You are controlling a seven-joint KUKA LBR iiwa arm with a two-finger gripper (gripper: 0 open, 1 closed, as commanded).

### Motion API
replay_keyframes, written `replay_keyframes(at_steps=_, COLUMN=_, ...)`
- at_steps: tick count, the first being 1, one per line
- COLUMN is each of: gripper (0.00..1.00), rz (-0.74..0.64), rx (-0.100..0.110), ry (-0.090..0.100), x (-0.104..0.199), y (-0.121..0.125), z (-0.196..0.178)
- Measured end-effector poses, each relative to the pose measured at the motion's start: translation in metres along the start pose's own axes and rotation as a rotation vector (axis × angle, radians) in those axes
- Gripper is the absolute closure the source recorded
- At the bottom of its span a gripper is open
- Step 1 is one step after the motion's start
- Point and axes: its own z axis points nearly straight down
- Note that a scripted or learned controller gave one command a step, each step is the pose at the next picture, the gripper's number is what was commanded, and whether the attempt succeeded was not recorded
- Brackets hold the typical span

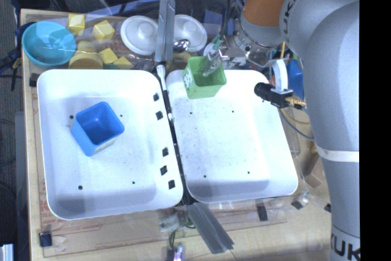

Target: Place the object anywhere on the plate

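1. You see the green cup (203,80) at the far edge of the right bin (244,150), upright, open side up.
2. The gripper (213,62) reaches into the cup's mouth — one finger inside the rim, clamped on the cup's wall.
3. A blue cup (96,126) lies tilted in the left bin (122,186) — well apart from the gripper.

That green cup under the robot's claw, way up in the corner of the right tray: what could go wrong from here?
1. The green cup sits against the right bin's far rim, so lifting or nudging could tip it over the edge.
2. The gripper reaches into the cup's open top; a hold on the thin wall may slip.
3. White plates lie outside the bins behind the rim, a carry over clutter.
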Motion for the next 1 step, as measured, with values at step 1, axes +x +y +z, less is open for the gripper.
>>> replay_keyframes(at_steps=1, gripper=1.00, rz=-0.129, rx=-0.004, ry=0.000, x=-0.0856, y=-0.0111, z=-0.0042)
